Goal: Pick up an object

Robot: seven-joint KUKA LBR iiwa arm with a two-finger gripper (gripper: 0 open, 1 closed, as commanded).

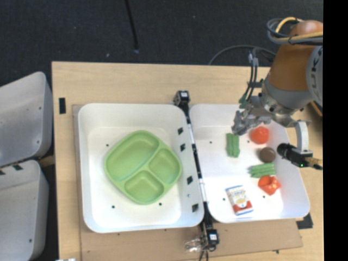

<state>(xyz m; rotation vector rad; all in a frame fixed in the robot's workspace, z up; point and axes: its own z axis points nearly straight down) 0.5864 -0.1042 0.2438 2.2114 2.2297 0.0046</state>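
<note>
Camera view showed the grey arm with its orange band reaching in from the right, its two-finger gripper (243,125) hanging over the far part of the right white bin (215,118). Whether its fingers stood wide or narrow could not be told from this angle, and nothing was seen between them. Just beside it lay a short green plastic stick (232,144) and a round red-orange tomato-like piece (260,135). A brown round piece (267,155) sat near the bin's right edge, with a green bean-shaped piece (262,170) and a small red piece (269,184) nearer the front. A small white-and-red carton (238,200) lay by the front edge. The left white bin (92,118) held a green three-compartment plastic tray (142,166) at its middle.
</note>
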